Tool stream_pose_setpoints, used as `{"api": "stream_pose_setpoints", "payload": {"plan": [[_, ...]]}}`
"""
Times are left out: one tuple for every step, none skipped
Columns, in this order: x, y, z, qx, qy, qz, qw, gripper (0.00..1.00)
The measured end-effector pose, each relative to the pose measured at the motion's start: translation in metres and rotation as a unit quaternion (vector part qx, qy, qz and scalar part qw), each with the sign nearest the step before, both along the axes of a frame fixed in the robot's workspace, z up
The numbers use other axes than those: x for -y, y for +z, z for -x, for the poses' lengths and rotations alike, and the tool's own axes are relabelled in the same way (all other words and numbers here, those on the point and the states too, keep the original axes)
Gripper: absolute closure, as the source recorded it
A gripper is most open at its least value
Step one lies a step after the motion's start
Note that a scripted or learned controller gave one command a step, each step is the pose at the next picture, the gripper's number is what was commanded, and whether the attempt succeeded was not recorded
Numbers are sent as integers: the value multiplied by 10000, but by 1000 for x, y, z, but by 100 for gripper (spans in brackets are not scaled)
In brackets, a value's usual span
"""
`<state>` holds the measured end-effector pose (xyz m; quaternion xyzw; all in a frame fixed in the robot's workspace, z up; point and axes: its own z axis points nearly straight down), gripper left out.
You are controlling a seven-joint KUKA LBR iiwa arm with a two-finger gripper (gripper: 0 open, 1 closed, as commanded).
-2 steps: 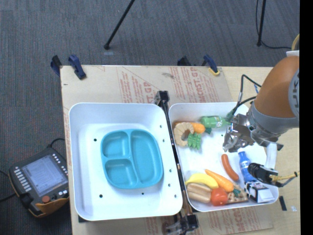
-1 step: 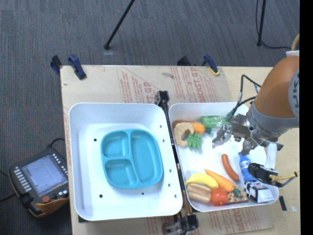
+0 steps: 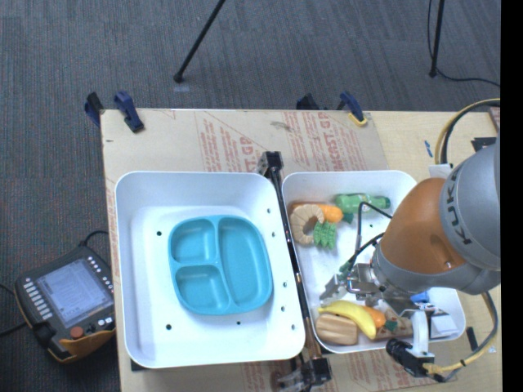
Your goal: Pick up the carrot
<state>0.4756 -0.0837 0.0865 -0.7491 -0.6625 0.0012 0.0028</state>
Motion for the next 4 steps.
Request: {"api": "stream_pose_setpoints", "payload": {"plan": [[-13, 101, -84, 22, -835, 13, 9965, 0], [-29, 101, -142, 17, -298, 14, 9996, 0], [1, 32, -168, 7, -901, 16, 9959, 0], [-1, 1, -164, 5, -1000, 13, 9950, 0]]}}
